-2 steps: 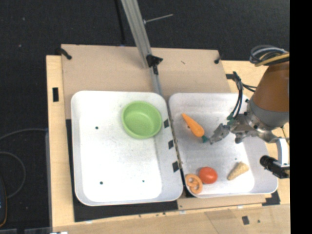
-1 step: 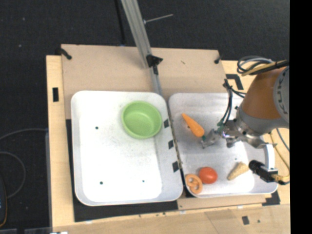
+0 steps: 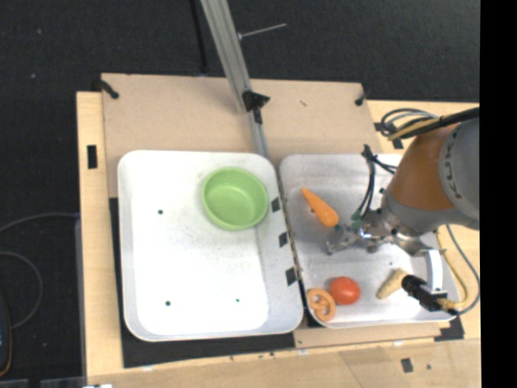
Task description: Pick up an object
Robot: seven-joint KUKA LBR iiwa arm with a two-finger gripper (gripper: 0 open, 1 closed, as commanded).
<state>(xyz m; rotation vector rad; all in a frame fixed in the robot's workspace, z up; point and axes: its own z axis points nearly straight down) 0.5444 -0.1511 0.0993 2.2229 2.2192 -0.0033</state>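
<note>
From my seat I start at the left bin [image 3: 182, 277], which sits on the bench [image 3: 93, 314]. It holds one thing, a green bowl [image 3: 234, 199], upright, in the far right part of the bin and close to the wall shared with its neighbour. Three small dark dots show on the white floor around it (marks or holes, I cannot tell; too small to read as writing). Behind the bins lies a brown board [image 3: 178, 115], and a grey rail [image 3: 226, 47] slants down across it towards the gap between the bins.

In the right bin [image 3: 323, 175], the candidates for a pick are all here. An orange slice [image 3: 321, 304] lies in the near left corner, touching or just beside a red tomato [image 3: 345, 290]. A carrot [image 3: 321, 207] lies at a slant in the far left part, well apart from those two.

The gripper [image 3: 338, 243] is down inside this bin, just beside the carrot's near end and above the tomato in the picture. I cannot tell whether it is spread or pressed together, and I see nothing held in it. Right of the tomato lies a beige piece [image 3: 391, 284]. The arm [image 3: 424, 180] comes in from the right over the bin's edge.
</note>
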